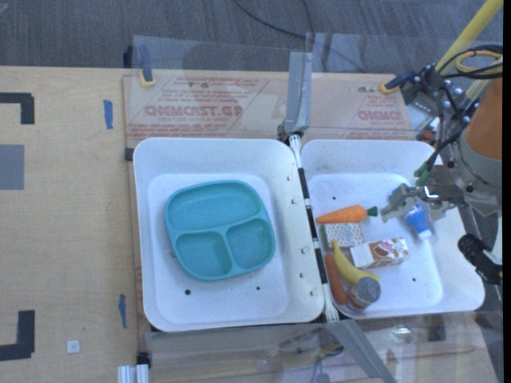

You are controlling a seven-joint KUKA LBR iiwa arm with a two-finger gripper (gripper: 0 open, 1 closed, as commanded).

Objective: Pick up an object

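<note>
The gripper (409, 200) hung low over the right bin (455, 290), its grey fingers spread apart and clamped on nothing. A blue-capped tube (418, 221) lay just beside them. Left of it lay a carrot (342, 214), with a banana (345, 265), a small carton (380, 253) and a can (364, 291) nearer. A teal divided plate (220, 229) sat in the left bin (152, 286).

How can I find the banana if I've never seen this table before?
Look at the right-hand bin, the one without the teal plate. Near its left wall lies the banana, yellow and curved, between a small carton and a can.
</note>
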